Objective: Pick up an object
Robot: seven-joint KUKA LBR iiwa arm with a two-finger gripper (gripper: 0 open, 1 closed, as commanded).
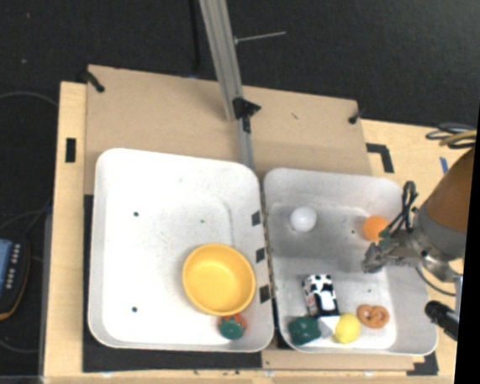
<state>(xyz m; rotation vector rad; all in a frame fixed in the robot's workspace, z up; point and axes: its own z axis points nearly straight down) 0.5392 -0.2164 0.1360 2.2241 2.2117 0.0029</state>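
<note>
You're at the approach: the hand [375, 257] hangs low in the right bin [342, 188], just beside the orange ball [375, 228]; I cannot tell its state. Next you need it centred over the ball.

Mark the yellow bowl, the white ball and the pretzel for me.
Yellow bowl [219, 279]: camera view, on the inside of the bowl, in the left bin.
White ball [303, 219]: camera view, on its top, in the right bin.
Pretzel [372, 315]: camera view, on its middle, right bin's near corner.
</note>
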